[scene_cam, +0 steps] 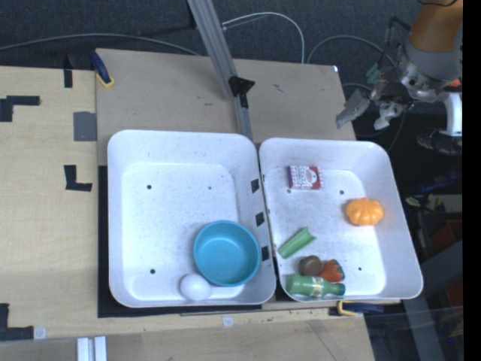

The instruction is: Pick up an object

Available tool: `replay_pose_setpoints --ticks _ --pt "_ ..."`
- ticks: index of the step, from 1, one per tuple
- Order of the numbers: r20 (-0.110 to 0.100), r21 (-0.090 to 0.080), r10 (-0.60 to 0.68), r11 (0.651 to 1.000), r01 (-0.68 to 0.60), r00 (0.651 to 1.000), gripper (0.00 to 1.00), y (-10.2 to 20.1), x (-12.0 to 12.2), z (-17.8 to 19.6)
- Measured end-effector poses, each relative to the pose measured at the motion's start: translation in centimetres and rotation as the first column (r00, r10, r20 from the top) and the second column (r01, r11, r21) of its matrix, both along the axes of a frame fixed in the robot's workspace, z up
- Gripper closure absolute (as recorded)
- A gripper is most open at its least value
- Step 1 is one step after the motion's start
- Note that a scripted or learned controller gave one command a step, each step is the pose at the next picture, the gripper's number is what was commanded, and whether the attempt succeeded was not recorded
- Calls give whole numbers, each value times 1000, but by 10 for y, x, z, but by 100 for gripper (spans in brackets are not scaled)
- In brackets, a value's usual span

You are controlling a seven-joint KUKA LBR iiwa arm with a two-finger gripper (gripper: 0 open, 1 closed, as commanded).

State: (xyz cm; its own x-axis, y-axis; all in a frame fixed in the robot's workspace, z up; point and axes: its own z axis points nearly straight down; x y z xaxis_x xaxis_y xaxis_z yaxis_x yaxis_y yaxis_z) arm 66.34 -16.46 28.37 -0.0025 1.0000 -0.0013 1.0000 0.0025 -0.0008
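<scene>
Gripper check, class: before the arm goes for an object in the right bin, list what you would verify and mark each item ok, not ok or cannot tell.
1. Gripper carries nothing: ok, fingers spread.
2. Gripper above the right bin: not ok, it sits past the far rim.
3. Orange pumpkin stands apart from other items: ok.
4. Red-and-white box stands apart: ok.
5. Green bottle has room around it: not ok, crowded against the near wall.
</scene>
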Motion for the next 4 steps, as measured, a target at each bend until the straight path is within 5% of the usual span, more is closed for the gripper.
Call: replay_pose_setpoints --ticks 1,4 --pt "0 0 -1 1000 1 1000 0 0 0 0" --pt "-7 1 -1 1000 1 1000 0 3 -3 -155"
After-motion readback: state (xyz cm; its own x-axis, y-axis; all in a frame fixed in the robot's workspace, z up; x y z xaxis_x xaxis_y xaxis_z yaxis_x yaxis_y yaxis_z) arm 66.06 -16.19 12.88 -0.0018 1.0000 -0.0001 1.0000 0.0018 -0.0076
